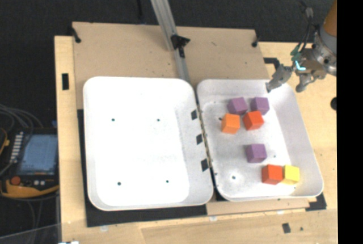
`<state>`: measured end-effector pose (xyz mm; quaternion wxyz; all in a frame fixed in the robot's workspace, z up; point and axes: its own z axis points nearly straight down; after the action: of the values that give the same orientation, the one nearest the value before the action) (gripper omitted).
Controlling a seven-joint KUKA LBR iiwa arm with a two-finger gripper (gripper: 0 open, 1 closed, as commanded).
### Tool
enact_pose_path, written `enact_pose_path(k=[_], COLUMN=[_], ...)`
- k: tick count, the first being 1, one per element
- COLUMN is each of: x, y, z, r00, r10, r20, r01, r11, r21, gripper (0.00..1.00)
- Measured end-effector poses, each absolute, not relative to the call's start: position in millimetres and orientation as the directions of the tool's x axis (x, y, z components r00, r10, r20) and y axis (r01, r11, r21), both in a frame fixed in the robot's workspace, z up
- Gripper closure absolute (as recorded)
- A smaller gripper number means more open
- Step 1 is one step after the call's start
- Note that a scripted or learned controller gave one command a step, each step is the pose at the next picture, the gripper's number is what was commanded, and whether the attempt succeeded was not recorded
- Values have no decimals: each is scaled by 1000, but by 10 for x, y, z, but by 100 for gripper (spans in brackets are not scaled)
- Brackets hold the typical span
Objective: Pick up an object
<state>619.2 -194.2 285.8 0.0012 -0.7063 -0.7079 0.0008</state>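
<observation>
- Hovered at the right bin's [303, 123] far right corner: gripper [289, 79], fingers spread, nothing between them.
- Sat clustered near that bin's far edge: two purple cubes [237, 105], two orange [253, 120], touching, so likely awkward to grasp.
- Stood apart mid-bin: lone purple cube [256, 152], probably the easiest pick.

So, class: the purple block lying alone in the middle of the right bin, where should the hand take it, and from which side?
Take the lone purple block from straight above, closing on two opposite flat side faces. It lies apart from the orange block and the yellow block below it and from the cluster above, so there should be room on every side. The hand is open over the right bin's top edge.
</observation>
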Motion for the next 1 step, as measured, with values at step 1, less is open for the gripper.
enact_pose_path(k=[1], x=[6197], y=[-1949], z=[2882], r00=[-4], r10=[1000], r20=[-3], r01=[1000], r11=[4], r21=[0], gripper=[0])
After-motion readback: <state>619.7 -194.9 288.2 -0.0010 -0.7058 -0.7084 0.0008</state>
